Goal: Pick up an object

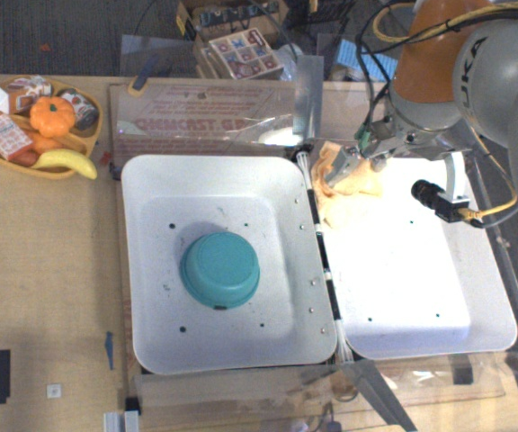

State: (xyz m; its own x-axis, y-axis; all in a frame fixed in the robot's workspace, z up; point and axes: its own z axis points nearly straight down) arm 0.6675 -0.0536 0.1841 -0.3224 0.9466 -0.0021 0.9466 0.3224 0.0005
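Hovering at the right bin's far-left corner, the gripper, jaw state unclear, should descend squarely onto the yellow cloth.

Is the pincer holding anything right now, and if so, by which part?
Cannot be told. The pincer sits down on the yellow cloth at the right bin's far left corner, but a grip on it isn't clear.

The arm is cut off at the right edge. The hand partly covers a yellow-orange object, identity unclear. Finger state is indeterminate.
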